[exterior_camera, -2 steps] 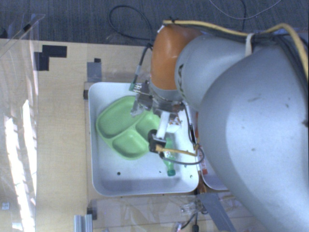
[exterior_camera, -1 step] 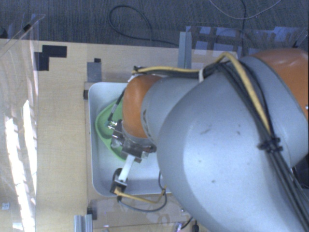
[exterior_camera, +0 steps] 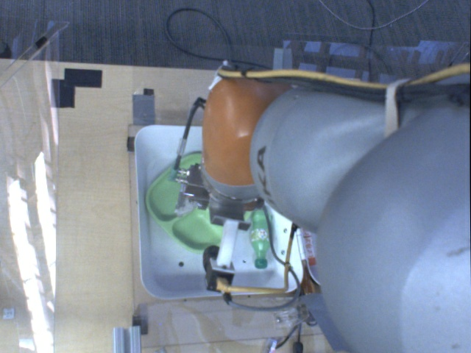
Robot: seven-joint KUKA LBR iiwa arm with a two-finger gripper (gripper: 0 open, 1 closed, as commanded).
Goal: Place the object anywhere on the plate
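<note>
1. Camera view, looking down: the big grey arm [exterior_camera: 353, 197] comes in from the right and covers a lot of the scene. Its orange band [exterior_camera: 232, 134] sits over the left white bin [exterior_camera: 158, 271].
2. A green plate [exterior_camera: 165, 197] lies in that bin. Its left part is in the open and the rest is tucked under the wrist.
3. A small green bottle [exterior_camera: 259, 245] lies in the same bin, just right of the plate. Honestly can't tell whether it touches the rim.
4. The end effector [exterior_camera: 193, 191] hangs over the plate, mostly hidden by the wrist. Can't tell if it's spread or closed, or pinching anything.
5. Something red and white [exterior_camera: 310, 256] peeks out from under the arm, right of the bottle.
6. The worktop [exterior_camera: 88, 219] is pale wood.
</note>
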